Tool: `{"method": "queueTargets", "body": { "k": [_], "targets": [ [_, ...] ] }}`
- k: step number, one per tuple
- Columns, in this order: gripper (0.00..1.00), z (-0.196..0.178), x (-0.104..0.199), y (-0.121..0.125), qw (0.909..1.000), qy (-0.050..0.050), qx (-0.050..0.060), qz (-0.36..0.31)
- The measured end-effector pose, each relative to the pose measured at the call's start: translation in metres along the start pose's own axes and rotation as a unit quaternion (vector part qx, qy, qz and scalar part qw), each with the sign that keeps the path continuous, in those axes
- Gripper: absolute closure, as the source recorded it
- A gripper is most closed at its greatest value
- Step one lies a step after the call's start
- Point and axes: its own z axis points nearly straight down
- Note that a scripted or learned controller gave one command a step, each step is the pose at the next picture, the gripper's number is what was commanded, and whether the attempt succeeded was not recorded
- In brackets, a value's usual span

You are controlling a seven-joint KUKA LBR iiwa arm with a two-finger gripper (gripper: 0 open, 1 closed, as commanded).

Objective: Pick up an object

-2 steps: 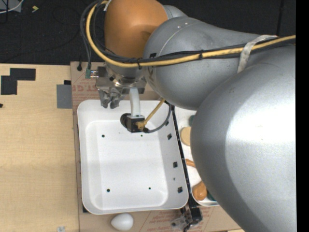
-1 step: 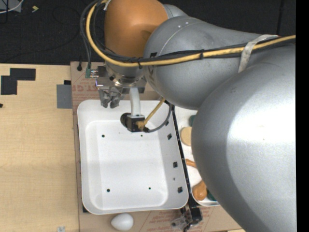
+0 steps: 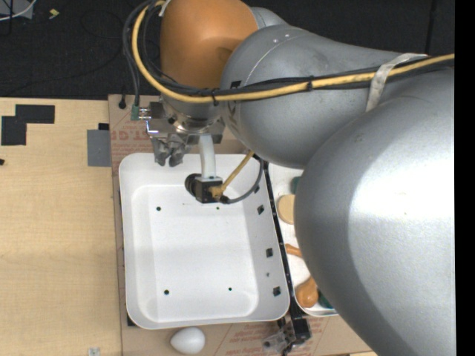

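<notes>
Camera view: one arm over two white bins.

From the left: a tan board (image 3: 52, 221) with three dark flat patches, then the left bin (image 3: 141, 302), smooth, shallow, round-cornered, with four small dark holes in its floor. One white egg (image 3: 188, 340), glossy and oval, lies outside it, just beside its near rim. The gripper (image 3: 169, 154) hangs at the far rim; whether it is released or clenched cannot be told. The right bin (image 3: 286, 180) is mostly covered by the grey arm (image 3: 371, 199).
</notes>
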Motion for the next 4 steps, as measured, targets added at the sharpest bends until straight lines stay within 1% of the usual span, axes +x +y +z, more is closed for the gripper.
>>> {"method": "queueTargets", "body": {
  "k": [2, 4],
  "targets": [
    [1.00, 0.0023, 0.0005, -0.0003, 1.0000, 0.000, 0.001, -0.001],
    [1.00, -0.0040, 0.0008, -0.0001, 1.0000, 0.000, -0.001, -0.002]
  ]
}}
